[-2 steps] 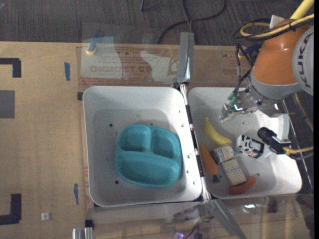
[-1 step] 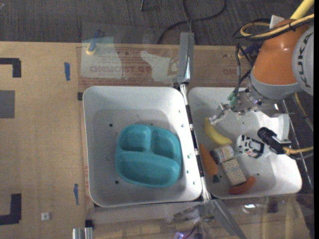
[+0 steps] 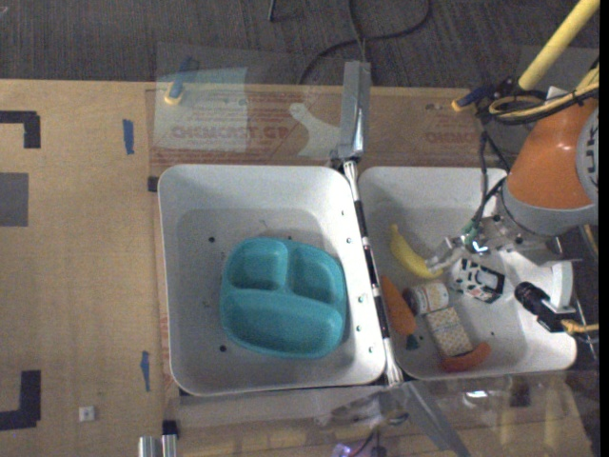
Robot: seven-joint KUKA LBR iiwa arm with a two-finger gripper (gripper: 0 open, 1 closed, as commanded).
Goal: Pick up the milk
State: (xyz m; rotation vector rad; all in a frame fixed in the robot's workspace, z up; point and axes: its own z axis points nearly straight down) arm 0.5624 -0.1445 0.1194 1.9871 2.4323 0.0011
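Two shallow white bins are seen side by side on the bench. In the left bin point(image 3: 181, 255) a teal divided plate point(image 3: 283, 296) is laid flat near the middle. The right bin point(image 3: 419, 193) is entered from the right by the grey arm with its orange band point(image 3: 550, 168), and the gripper point(image 3: 473, 248) is lowered over the middle of that bin. How far the jaws are parted cannot be told, since the fingers are blurred together with the objects beneath them; nothing can be confirmed as held between them. Just below the gripper a small white carton with black patches, taken to be the milk point(image 3: 478, 280), is seen resting on the bin floor, very near the gripper tip, though contact cannot be judged. A yellow banana point(image 3: 409, 254) is laid to the left of the gripper. A carrot point(image 3: 399, 309) lies along the bin's left wall, with a small jar point(image 3: 427, 298) and a speckled block point(image 3: 446, 330) beside it, and a red piece point(image 3: 465, 358) near the front wall.
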